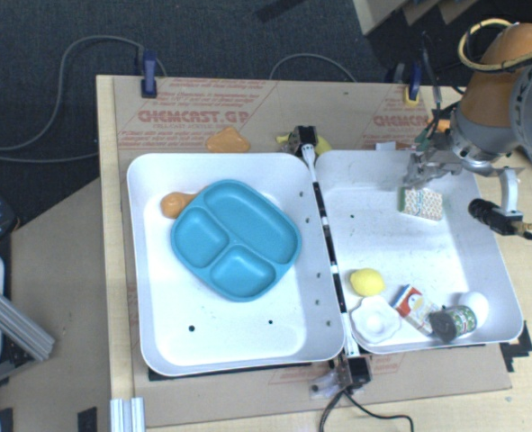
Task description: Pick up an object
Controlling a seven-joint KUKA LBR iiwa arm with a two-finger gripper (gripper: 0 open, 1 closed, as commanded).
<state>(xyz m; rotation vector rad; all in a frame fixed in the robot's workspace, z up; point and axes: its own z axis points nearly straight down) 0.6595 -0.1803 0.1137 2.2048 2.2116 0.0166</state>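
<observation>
My gripper (420,176) reaches down over the back part of the right bin (482,250). Directly beneath it, touching its tip, is a small speckled block (423,203) in white, green and red. Whether the block rests on the bin floor or is lifted off it I cannot tell. At the front of the right bin lie a yellow lemon (366,282), a white cup (375,320), a red and white packet (410,301) and a dark green can (452,322).
The left bin (157,313) holds a blue divided plate (236,238) with an orange ball (173,204) at its back left edge. An orange piece (227,139) lies on the bench behind the bins. The arm's grey body (509,115) hangs over the right bin's back right corner.
</observation>
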